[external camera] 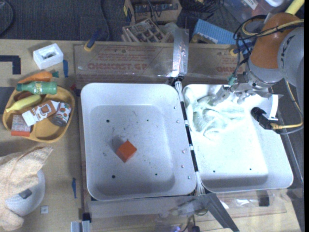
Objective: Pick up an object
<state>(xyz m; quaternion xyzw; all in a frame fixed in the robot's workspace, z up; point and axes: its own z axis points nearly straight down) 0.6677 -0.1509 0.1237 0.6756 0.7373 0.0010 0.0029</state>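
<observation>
White bins: two, side by side, left bin [91,129] and right bin [270,178]
Orange blocks: one [126,151], in the left bin
Pale cloths: one [210,115], crumpled in the right bin
Yellow bowls: one [48,132], left of the bins
Green bottles: one [37,87], lying across the bowl

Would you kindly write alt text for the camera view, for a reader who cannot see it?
Seen from above, a grey arm's gripper reaches over pale crumpled cloth in the right white bin. An orange block lies alone in the left white bin; a yellow bowl of toy food sits further left.
</observation>
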